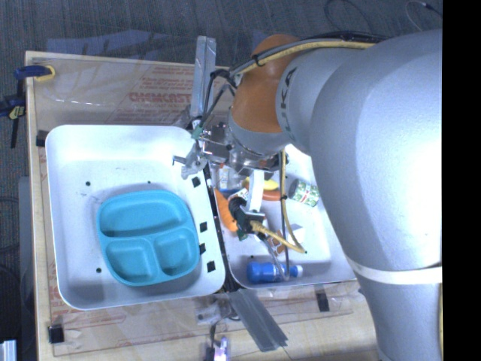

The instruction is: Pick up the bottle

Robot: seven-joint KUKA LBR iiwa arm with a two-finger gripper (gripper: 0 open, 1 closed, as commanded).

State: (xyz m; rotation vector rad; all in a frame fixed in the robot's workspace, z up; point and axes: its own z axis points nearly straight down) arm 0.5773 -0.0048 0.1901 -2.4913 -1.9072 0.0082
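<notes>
A blue bottle [269,271] with a pale cap lies on its side near the front wall of the right bin [319,256]. My gripper [234,180] hangs below the orange wrist band over the left part of that bin, close to the wall between the two bins. It is well behind the bottle and apart from it. The wrist hides what lies right under the gripper.
A blue divided tray [147,235] lies in the left bin [68,171]. In the right bin, a green and white can [304,194] rests beside the arm, and an orange item [225,210] lies by the left wall. The arm covers that bin's back and right side.
</notes>
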